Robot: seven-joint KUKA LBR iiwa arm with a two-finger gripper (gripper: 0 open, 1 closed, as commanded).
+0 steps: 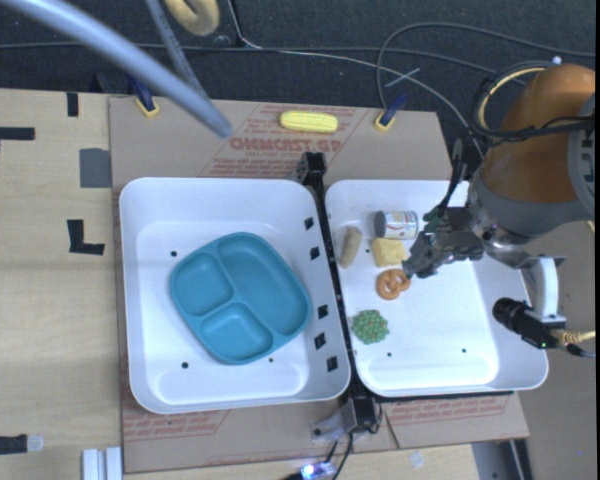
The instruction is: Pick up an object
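Two white bins (140, 298) sit on brown cardboard (260, 143) printed with red lettering, over a pale wood-grain bench (40, 308) marked with black shapes. Left bin: a teal-blue compartment tray (240, 296). Right bin: a green knobbly piece (369, 325), an orange-brown ring (391, 284), a pale yellow block (386, 252) and a tan oblong piece (350, 246). A yellow corn cob (308, 121) lies on the cardboard. The arm (535, 168) is grey with an orange band; its gripper (420, 263) is black.
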